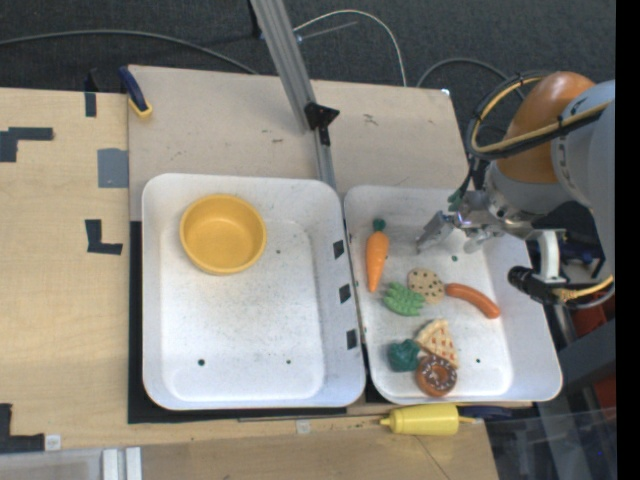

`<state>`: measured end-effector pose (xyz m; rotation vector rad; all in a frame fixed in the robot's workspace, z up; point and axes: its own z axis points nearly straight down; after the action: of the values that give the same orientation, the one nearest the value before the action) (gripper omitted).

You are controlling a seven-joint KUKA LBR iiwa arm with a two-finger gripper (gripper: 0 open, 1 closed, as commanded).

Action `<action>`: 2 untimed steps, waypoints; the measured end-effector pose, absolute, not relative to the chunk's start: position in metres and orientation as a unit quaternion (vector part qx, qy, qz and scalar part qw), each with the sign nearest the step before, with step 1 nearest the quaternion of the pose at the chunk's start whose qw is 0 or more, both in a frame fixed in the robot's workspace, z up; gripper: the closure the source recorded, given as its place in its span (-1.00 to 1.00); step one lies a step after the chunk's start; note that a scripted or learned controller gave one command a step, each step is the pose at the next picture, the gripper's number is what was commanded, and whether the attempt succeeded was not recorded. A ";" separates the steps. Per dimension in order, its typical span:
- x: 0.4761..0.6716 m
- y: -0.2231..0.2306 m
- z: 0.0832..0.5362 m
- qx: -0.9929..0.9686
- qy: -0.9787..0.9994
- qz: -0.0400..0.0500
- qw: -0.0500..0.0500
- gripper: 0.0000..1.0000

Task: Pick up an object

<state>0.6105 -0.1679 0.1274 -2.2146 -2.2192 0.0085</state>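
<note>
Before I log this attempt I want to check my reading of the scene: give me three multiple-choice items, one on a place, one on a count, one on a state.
1. Where does the yellow bowl sit?
A. In the left bin
B. In the right bin
C. On the bare bench

2. How many carrots lie in the right bin?
A. None
B. One
C. Three

3. What is the gripper doing?
A. Holding the sausage aloft
B. Clamped on the bowl
C. Open above the right bin's far end, holding nothing

Answers:
1 A, the bowl rests in the far left part of the left bin.
2 B, a single orange carrot lies by the right bin's left wall.
3 C, its fingers stand apart with nothing between them, and the sausage lies on the bin floor.
</note>
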 end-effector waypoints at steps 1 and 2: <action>0.610 -0.167 0.087 -0.706 -0.708 0.001 0.000 -1.00; 0.610 -0.166 0.098 -0.706 -0.708 0.001 0.000 1.00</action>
<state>0.6104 -0.1664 0.0982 -2.2170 -2.2246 0.0034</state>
